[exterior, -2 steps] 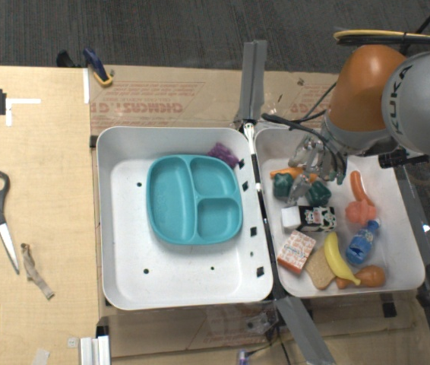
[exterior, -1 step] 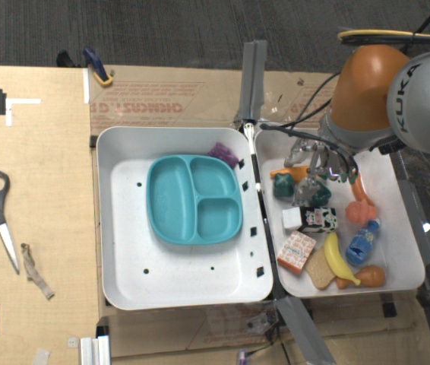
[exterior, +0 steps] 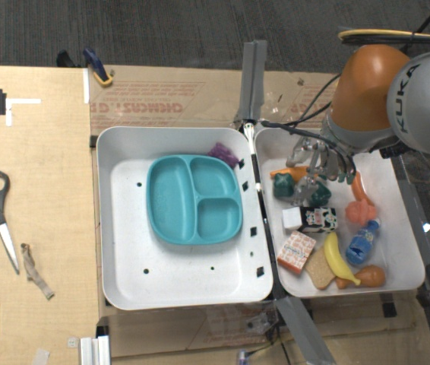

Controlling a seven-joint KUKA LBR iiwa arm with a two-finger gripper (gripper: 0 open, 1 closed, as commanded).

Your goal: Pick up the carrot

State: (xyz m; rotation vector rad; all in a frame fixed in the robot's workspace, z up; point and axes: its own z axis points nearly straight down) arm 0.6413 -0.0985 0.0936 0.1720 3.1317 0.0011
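Note:
The carrot (exterior: pixel 290 174) appears as a small orange piece with a green end (exterior: pixel 283 187), lying at the upper left of the right bin (exterior: pixel 397 175). My gripper (exterior: pixel 311 179) hangs over that bin, just right of the carrot and partly covering it. Its metal body hides how it meets the carrot. A dark green toy (exterior: pixel 320 196) lies directly under the gripper.
Crowding the right bin are a cow-print box (exterior: pixel 320 219), white cube (exterior: pixel 291 218), cracker box (exterior: pixel 296 251), banana (exterior: pixel 334 257), blue bottle (exterior: pixel 361 243), pink toy (exterior: pixel 361 212) and orange-red piece (exterior: pixel 359 187). The left bin (exterior: pixel 116 226) holds a teal divided plate (exterior: pixel 195 200) and a purple toy (exterior: pixel 225 154).

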